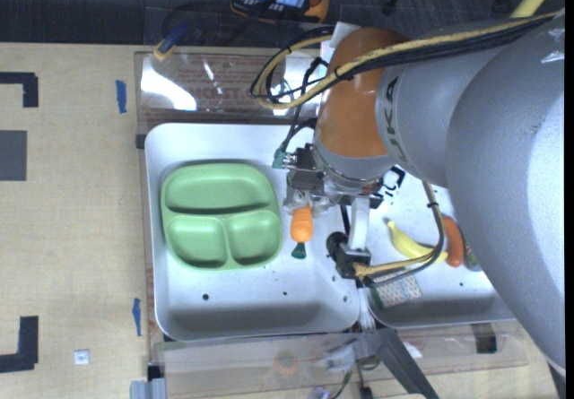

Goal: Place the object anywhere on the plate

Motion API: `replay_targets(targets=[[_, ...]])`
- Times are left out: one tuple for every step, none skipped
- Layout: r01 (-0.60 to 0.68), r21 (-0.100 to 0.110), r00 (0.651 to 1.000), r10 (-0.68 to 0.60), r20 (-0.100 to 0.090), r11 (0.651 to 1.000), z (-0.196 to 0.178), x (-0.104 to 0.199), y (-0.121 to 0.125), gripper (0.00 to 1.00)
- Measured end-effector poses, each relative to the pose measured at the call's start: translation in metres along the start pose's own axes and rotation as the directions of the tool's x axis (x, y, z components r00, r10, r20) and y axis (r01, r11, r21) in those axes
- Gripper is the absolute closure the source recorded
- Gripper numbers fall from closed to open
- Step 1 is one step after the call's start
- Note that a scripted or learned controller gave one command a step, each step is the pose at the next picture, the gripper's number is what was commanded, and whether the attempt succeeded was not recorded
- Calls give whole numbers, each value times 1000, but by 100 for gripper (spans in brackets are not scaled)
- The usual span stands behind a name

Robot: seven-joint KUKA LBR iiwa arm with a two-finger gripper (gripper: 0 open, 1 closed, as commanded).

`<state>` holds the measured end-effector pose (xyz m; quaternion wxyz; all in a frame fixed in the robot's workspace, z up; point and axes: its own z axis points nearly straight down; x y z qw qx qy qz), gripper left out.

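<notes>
Carrot (301, 225): orange, with a green tip, seen in the camera view lengthwise just beside the right edge of the green plate (220, 184), thick end up under the gripper (303, 205) and green tip pointing toward the near wall of the left bin (179, 307). Appears caught at the thick end between the fingers, closed on it from either side, though partly shaded by the wrist above. Judged held rather than lying loose, since the upper end disappears right into the tool. Cannot tell whether lifted clear of the bin floor or touching it.

Hangs off the plate's rim rather than over any of the three compartments, so not yet delivered. Probably gripped at the wide end because of the firmer purchase there than on the tapering tip. Calls next for a short move to the left, over the nearest small compartment, before any release; dropped here, would likely land on the white floor beside the plate.

Reaches in from the right on the grey arm (359, 119) with its orange band, crossing over the divider between the bins. Lying in the right bin (448, 299), apart from the task: a banana (408, 242), a red-orange item (455, 243) and a patterned packet (399, 290). Under both bins, the pale wooden bench (63, 209)
</notes>
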<state>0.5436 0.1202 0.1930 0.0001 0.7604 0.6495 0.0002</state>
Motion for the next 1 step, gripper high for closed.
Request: replay_targets(targets=[[0,0,1000,0,0,1000,0,0,0,0]])
